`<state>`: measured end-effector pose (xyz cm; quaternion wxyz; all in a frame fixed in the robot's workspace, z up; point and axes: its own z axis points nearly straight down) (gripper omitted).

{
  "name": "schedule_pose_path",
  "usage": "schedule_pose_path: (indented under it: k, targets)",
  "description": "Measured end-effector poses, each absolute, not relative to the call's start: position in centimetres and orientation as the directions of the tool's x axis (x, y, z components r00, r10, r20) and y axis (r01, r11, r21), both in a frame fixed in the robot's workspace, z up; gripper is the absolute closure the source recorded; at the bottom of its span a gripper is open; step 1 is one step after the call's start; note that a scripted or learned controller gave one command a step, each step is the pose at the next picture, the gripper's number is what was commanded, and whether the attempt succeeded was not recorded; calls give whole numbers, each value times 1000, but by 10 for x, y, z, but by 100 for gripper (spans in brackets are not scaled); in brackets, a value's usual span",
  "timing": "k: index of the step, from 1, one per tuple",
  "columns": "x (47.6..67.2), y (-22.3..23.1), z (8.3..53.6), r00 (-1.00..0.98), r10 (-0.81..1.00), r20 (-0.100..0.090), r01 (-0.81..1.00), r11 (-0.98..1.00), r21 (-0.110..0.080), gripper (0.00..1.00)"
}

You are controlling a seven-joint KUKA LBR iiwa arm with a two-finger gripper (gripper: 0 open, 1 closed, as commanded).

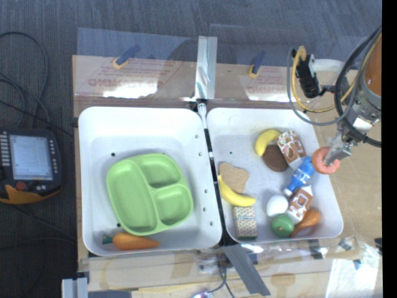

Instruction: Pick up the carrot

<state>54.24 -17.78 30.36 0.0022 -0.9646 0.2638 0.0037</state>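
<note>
Camera view: hand [335, 156] grasping pink ring [324, 161] over right bin [338, 219] edge; bench [87, 85] on grey carpet [124, 5].

Two white bins with toy food, and the robot arm on the right.

The carrot [131, 242] lies in the left bin [93, 129], just below the green plate [149, 193]. The gripper [335, 157] hangs over the right bin's [239, 126] right edge with a pink donut [323, 161] between its fingers. Bananas, bread and a blue bottle [299, 177] lie in the right bin.
</note>
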Motion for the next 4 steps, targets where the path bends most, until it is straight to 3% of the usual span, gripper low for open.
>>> schedule_pose_path:
  k: [1,2,3,4]
  targets:
    - [528,-141,299,980,-197,-3,-197,-980,-5,100]
    - [521,-221,317,979,-204,-1,-204,-979,-5,100]
    - [507,-212,284,980,-197,-3,-197,-980,-7,100]
    - [559,-164,288,974,-226,-4,-226,-974,-9,100]
